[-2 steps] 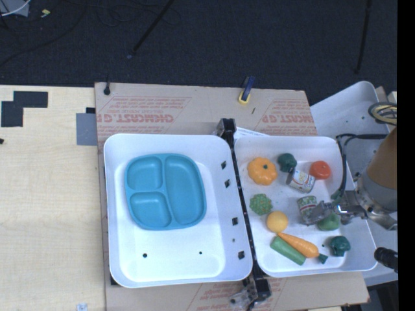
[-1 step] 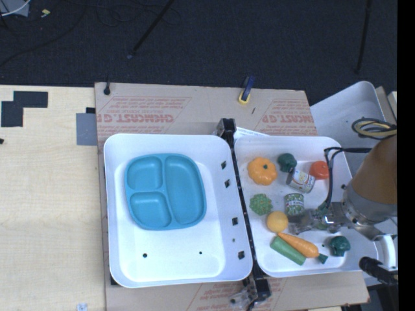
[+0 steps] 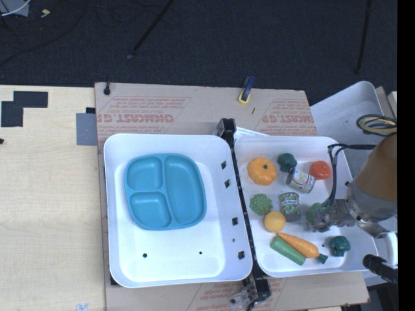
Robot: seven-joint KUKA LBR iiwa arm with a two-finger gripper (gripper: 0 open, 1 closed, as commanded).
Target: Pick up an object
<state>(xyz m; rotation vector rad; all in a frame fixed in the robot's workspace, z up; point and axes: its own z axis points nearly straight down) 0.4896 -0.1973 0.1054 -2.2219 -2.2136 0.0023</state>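
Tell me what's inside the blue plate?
The blue plate in the left bin has three sections, and all look bare. Nothing covers it, so nothing is hidden.

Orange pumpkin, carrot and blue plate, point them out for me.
orange pumpkin (image 3: 262, 171), camera view, middle of its top.
carrot (image 3: 298, 243), camera view, mid-length of its orange body.
blue plate (image 3: 165, 192), camera view, central divider ridge.

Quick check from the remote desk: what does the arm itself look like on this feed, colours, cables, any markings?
The arm comes in from the right as a rounded grey body with an orange band above the wrist. A black cable loops up beside it. The gripper at its tip is a small dark grey metal piece, too blurred to make out details. No markings are readable.
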